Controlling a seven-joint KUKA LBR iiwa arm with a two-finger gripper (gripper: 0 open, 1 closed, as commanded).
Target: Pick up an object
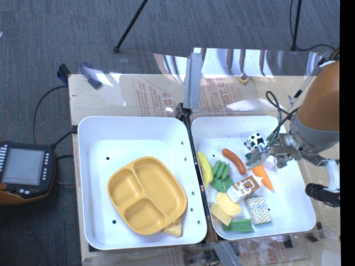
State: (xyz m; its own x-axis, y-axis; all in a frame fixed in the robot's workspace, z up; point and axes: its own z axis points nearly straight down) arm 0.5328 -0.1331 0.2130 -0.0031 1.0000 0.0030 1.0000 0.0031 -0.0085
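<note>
Arm reaches in from the right, gripper (265,155) low over the right bin (288,215), above the orange carrot (264,178) and near the sausage (233,160). Fingers: cannot tell how they stand (too small and dark). Nothing seen held. Also there: banana (205,167), green pods (221,175), black-and-white toy (254,142), patterned box (258,210). Left bin (94,148) holds a yellow divided tray (146,195).

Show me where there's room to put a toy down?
Left bin: bare floor along the far wall and left wall, around the yellow divided plate. Right bin: a bare strip by its near-right corner, past the carrot. It's crowded from the banana to the green block.
</note>
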